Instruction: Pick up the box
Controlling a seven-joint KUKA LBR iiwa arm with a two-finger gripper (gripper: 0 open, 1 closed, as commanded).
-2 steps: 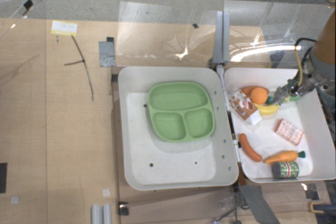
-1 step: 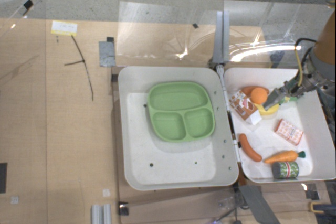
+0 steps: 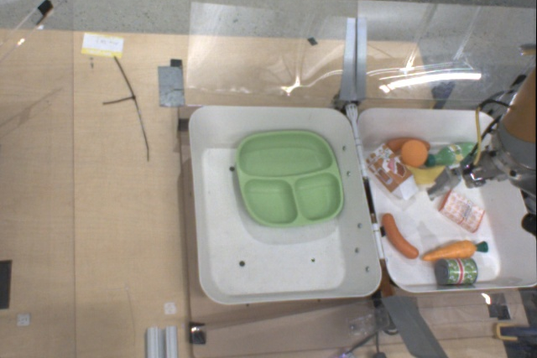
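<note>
A pale wooden desk [image 3: 84,222] carries two shallow white bins side by side. The left bin [image 3: 218,264] holds a green divided plate [image 3: 289,178] with three compartments, lying flat toward the bin's far half; the rest of that bin's floor is bare white apart from a few small dark specks. The right bin [image 3: 419,279] is crowded with small things. Near its far left corner lies the box [image 3: 389,167], a small carton printed in red and white, flat on the bin floor and tilted at an angle. An orange ball [image 3: 413,153] sits just beside the box on its right, touching or nearly touching it, and a yellow piece [image 3: 428,174] lies just below the ball. A green item [image 3: 449,153] rests farther right along the far wall. Toward the near side, a red sausage [image 3: 399,236] lies slantwise by the left wall, a carrot [image 3: 453,250] with a green tip lies near the front, and a small can [image 3: 456,271] with a green and red label lies just below the carrot. A red-and-white packet [image 3: 462,210] lies flat near the middle right. The arm [image 3: 520,126] enters from the right edge, and its claw [image 3: 447,183] reaches over the middle of the right bin, between the yellow piece and the packet, apart from the box. Whether the claw is spread or closed cannot be told from this view, and nothing is plainly seen between its tips.
</note>
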